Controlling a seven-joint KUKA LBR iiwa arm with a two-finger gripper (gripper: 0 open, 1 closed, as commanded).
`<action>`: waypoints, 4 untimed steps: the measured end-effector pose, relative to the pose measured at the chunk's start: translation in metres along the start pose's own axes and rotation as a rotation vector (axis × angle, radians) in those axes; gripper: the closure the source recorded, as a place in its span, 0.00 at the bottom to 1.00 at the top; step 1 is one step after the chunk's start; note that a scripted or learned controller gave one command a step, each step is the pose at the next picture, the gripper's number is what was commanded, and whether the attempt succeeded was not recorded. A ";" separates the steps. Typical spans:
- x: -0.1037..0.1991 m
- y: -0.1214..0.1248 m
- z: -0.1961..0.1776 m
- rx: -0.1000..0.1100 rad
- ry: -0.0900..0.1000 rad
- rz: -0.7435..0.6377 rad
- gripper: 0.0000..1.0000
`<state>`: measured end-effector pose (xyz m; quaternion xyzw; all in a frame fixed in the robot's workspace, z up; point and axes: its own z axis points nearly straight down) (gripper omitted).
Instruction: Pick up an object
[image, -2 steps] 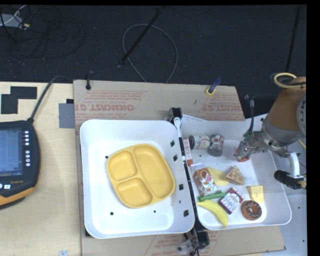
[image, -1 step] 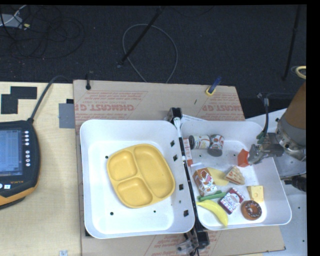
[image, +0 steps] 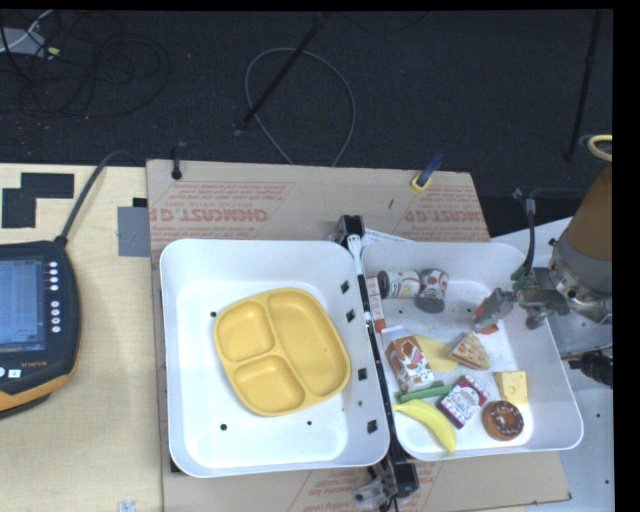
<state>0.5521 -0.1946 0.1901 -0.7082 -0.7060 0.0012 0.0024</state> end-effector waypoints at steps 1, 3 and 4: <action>-0.007 0.021 0.100 0.001 0.001 -0.002 0.00; -0.017 -0.015 0.103 -0.004 0.000 -0.005 0.00; -0.019 0.043 0.103 -0.006 -0.002 -0.005 0.00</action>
